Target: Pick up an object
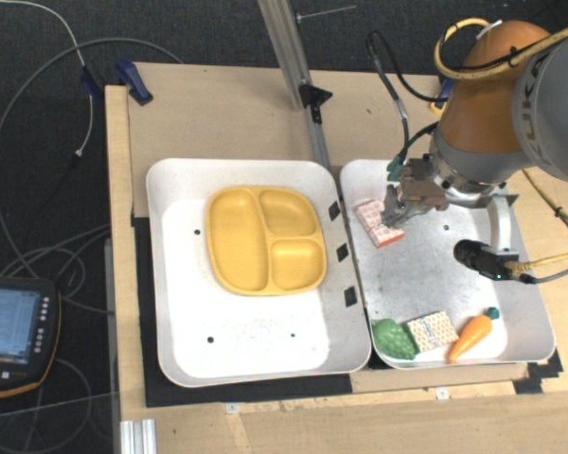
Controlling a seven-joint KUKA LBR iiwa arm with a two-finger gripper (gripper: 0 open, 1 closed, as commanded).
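My gripper (394,218) reaches down into the right bin (435,272) near its far left corner, right over a small pink and white packet (376,223). Its fingertips seem to touch the packet's right side, which lies on the bin floor. At the bin's near edge lie a green leafy toy (394,338), a checkered tan packet (431,330) and an orange carrot toy (470,337). The arm's orange wrist band (488,93) looms above the bin's far side.
The left bin (180,282) holds a yellow divided plate (266,238). A metal pole (293,55) rises slantwise between the bins at the back. A black cable plug (485,258) hangs over the right bin's right side. A tablet (14,334) lies off the bench at left.
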